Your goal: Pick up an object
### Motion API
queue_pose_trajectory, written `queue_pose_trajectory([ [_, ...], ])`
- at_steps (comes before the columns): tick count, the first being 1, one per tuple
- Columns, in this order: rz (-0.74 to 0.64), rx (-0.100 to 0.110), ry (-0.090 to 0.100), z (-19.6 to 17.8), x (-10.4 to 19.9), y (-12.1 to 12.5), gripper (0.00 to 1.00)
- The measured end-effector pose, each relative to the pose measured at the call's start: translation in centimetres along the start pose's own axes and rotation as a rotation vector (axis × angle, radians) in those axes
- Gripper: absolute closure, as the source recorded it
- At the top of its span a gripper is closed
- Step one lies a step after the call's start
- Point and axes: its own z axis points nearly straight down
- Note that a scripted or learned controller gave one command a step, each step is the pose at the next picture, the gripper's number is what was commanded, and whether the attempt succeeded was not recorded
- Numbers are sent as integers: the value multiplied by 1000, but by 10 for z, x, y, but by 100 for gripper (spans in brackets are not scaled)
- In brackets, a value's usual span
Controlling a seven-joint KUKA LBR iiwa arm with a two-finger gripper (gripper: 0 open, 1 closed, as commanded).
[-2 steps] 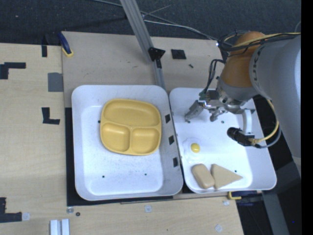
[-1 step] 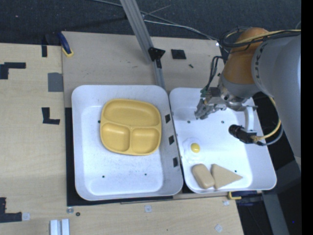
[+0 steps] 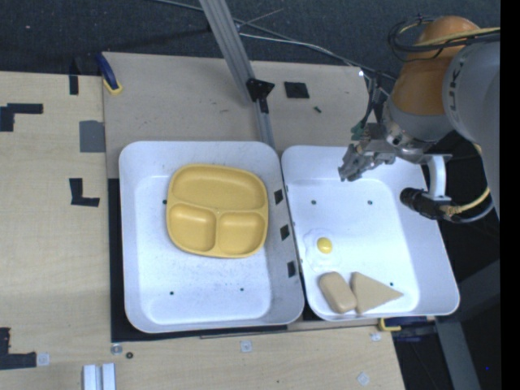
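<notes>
The flat, light wooden bench has two shallow white plastic bins sitting side by side on it.

The grey KUKA arm enters from the right side of the camera view, its bulky rounded link occupying the upper right corner. A broad orange band wraps the segment just above the wrist, with thin black cables looping over its top. Below the band the wrist narrows into a grey and silver metal assembly that angles down and to the left. At its end sits the small dark two-finger gripper, pointing downward and leftward. A white bracket with a black cylindrical fitting hangs off the wrist's lower right side.
</notes>
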Motion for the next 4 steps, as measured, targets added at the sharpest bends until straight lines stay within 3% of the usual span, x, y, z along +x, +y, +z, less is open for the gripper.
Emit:
queue_pose_trajectory([
  [1,-1,2,1,-25,0,1,100],
  [2,-5,5,2,-31,49,-1,100],
  [4,-7,5,2,-29,158,21,100],
])
